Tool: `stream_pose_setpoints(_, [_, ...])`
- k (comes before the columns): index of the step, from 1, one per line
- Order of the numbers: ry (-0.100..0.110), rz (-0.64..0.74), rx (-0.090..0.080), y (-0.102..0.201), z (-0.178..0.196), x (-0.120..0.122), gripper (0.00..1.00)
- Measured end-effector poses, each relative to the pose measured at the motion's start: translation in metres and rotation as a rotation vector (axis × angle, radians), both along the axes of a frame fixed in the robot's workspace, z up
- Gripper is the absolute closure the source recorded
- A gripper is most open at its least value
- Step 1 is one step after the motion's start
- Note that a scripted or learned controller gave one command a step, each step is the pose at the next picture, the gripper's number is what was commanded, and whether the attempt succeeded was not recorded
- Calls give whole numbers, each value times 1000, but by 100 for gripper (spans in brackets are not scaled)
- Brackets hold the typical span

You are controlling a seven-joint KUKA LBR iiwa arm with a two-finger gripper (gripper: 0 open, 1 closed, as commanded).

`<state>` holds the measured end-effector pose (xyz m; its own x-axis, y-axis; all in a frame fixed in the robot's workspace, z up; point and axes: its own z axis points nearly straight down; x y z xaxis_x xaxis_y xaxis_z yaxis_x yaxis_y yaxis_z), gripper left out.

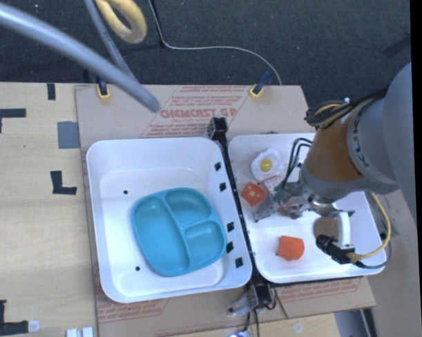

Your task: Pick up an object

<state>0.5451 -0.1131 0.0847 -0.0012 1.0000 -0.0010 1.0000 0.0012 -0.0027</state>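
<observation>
Figure. Right bin, approach to a grasp. The gripper [266,207] hangs low over the left half of the right bin [308,270], carried by the arm [349,152], which enters from the right. Its tip is a dark grey cluster seen at a slant, and it cannot be told whether it is spread or closed; nothing is visibly held in it.

The red-orange block [253,192] is the nearest candidate. It lies just beside the tip, to its left and slightly farther away, close to the black divider [229,191] between the bins. Whether tip and block touch cannot be resolved. The block looks compact, with no clear long axis, so the approach direction probably matters more than wrist rotation. A short shift left and away would likely centre the tip on it, though the divider leaves little room on that side.

The orange wedge [290,247] rests to the right of the tip and nearer the viewer, standing apart from it on open bin floor. The fried-egg toy [266,163] lies on the far side, beyond the block.

The left bin [107,168] holds a blue divided plate [178,231], well apart from the tip. Both bins sit on a cardboard sheet [195,109] on the counter [32,205].
</observation>
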Motion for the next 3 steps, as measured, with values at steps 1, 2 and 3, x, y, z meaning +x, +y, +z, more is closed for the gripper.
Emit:
stream_pose_setpoints(1, [-1,1,1,1,13,1,100])
stream_pose_setpoints(2, [-7,0,0,-4,74,4,100])
stream_pose_setpoints(3, [-6,1,0,-1,117,4,100])
